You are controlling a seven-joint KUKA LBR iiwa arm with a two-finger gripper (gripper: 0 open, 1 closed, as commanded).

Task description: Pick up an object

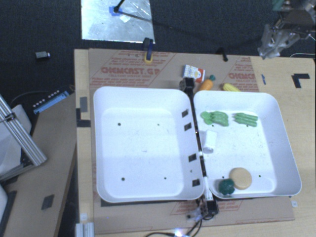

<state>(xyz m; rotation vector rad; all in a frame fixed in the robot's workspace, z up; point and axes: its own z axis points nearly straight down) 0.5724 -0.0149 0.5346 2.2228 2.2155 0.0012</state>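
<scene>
The right bin (284, 137) holds two green ridged pieces (215, 117) (245, 119) near its far wall. A small white block (210, 140) lies by its left wall. A tan round piece (241, 178) and a dark green ball (226, 186) sit touching at its near left corner. My gripper (271, 46) hangs at the top right of the camera view, beyond the far edge of the bench and well away from both bins, with nothing seen in it.
The left bin (143, 100) stands beside the right one. On the cardboard behind the bins lie a white and red packet (193, 72), an orange piece (206, 84) and a yellow piece (230, 87). A metal plate (116, 14) lies on the floor at the far left.
</scene>
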